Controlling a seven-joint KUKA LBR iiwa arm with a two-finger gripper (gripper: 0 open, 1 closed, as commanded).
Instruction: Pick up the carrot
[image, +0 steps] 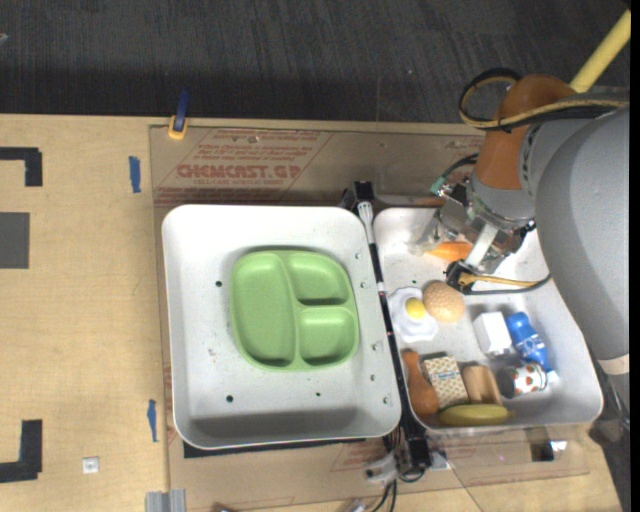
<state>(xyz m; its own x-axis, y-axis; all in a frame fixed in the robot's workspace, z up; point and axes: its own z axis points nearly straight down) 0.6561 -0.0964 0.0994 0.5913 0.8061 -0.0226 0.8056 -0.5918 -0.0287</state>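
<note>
Two white bins sit side by side on the bench. One green divided plate lies flat in the middle of the left bin. Many things crowd the right bin: a fried egg and a brown egg near its middle, a sausage, a cracker and a yellow piece by its near edge, and a white block and a blue bottle toward its right edge. The carrot lies toward the far edge, with the gripper right over it. Whether the gripper is open, closed or gripping cannot be told.
</note>
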